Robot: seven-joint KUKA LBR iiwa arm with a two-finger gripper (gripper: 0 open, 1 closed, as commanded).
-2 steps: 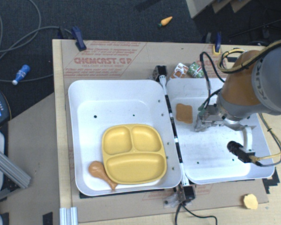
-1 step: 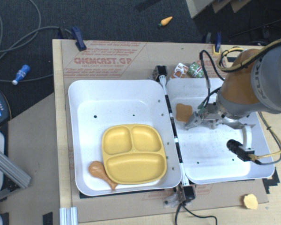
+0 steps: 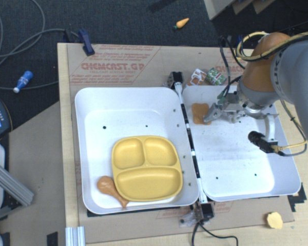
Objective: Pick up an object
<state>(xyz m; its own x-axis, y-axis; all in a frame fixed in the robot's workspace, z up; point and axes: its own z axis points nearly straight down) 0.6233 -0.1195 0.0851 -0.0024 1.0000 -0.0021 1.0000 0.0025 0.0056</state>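
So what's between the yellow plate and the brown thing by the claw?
In the camera view, bare white bin floor, then the rims where both bins meet, lie between the yellow plate and brown thing.

Both bins: left bin (image 3: 87, 137) and right bin (image 3: 246, 173) look like smooth white plastic, slight sheen, right one scuffed grey in the middle. Yellow divided tray (image 3: 146, 168) in left bin: moulded plastic, satin gloss. Worktop (image 3: 123, 65) is matt brown board, red print along its far edge. Arm (image 3: 292, 70) shell: smooth grey, orange band (image 3: 264, 60) glossy. Floor (image 3: 20, 45): dark rough carpet.
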